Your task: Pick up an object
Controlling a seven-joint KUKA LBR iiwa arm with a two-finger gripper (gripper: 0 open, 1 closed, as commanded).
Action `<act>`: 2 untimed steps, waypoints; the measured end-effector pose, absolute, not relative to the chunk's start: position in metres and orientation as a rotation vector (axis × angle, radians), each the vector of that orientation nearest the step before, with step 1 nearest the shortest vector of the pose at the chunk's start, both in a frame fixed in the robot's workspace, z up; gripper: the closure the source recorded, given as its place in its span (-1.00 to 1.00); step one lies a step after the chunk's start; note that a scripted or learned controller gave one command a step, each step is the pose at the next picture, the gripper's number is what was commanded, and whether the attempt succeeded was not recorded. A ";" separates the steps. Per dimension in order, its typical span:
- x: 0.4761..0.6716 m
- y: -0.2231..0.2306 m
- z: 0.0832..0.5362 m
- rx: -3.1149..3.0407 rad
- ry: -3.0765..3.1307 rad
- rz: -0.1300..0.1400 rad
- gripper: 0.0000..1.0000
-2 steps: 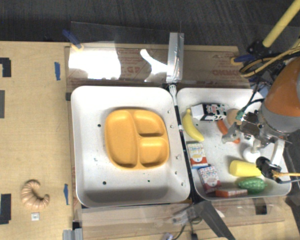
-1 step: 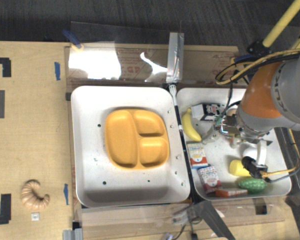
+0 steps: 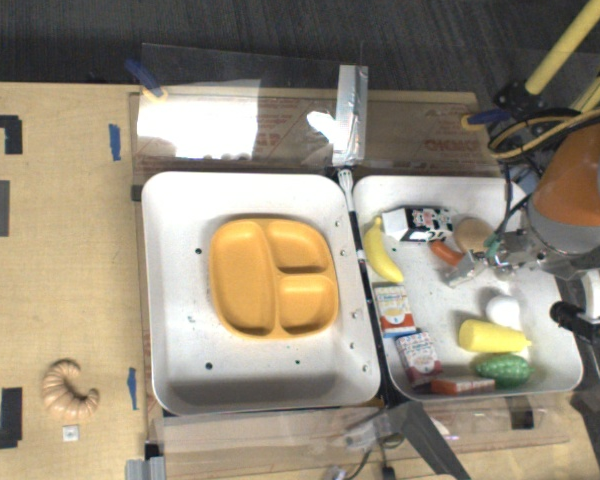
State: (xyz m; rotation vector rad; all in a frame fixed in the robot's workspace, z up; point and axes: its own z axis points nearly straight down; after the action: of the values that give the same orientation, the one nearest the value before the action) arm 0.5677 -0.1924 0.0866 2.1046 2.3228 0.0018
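The right bin (image 3: 563,366) holds several small items: a banana (image 3: 382,251), a black and white carton (image 3: 425,222), a brown round piece (image 3: 472,234), an orange-red piece (image 3: 446,252), a white egg (image 3: 502,311), a yellow piece (image 3: 492,336) and a green piece (image 3: 502,369). My gripper (image 3: 472,264) reaches in from the right, low over the bin's upper middle. It is just below the brown round piece and beside the orange-red piece. I see nothing clearly held in it.
Two small printed cartons (image 3: 393,309) (image 3: 417,353) and a thin red item (image 3: 460,386) lie along the right bin's left and front. The left bin (image 3: 170,268) holds an orange divided plate (image 3: 273,276). A croissant-shaped toy (image 3: 70,388) lies on the bench, far left.
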 end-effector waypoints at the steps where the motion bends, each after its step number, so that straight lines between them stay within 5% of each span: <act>1: 0.641 -0.119 0.086 2.286 2.172 -0.019 -1.00; 2: 0.642 -0.118 0.098 2.282 2.174 -0.017 1.00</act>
State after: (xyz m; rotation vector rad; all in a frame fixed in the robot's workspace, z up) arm 0.6418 -0.1177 0.0980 2.2824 2.1744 -0.0171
